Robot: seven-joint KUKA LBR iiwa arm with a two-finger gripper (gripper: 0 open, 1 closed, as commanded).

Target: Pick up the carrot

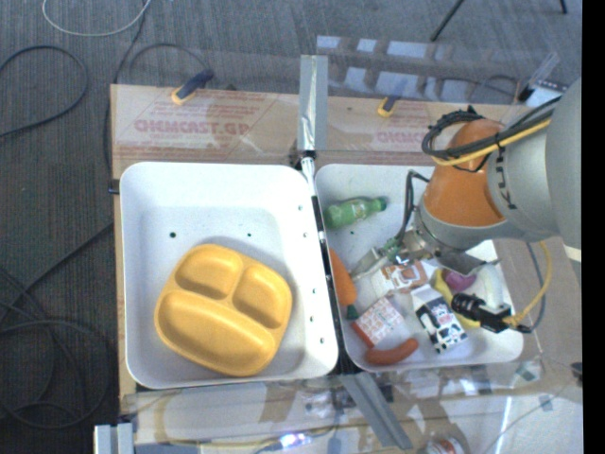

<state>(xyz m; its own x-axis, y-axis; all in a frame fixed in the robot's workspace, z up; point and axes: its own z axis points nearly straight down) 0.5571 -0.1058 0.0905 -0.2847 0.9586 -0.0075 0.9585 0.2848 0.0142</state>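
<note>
bins (pixel 142 206): white
tray (pixel 224 307): yellow
carrot (pixel 342 279): orange
bottle (pixel 354 210): green
sausage (pixel 391 352): red-orange
carton (pixel 379 321): white, red print
arm (pixel 529 173): grey, orange band
bench board (pixel 203 126): brown, red lettering

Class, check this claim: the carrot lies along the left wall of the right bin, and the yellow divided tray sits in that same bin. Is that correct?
One part is wrong. The carrot does lie along the left wall of the right bin, but the camera view shows the yellow divided tray in the left bin.
</note>
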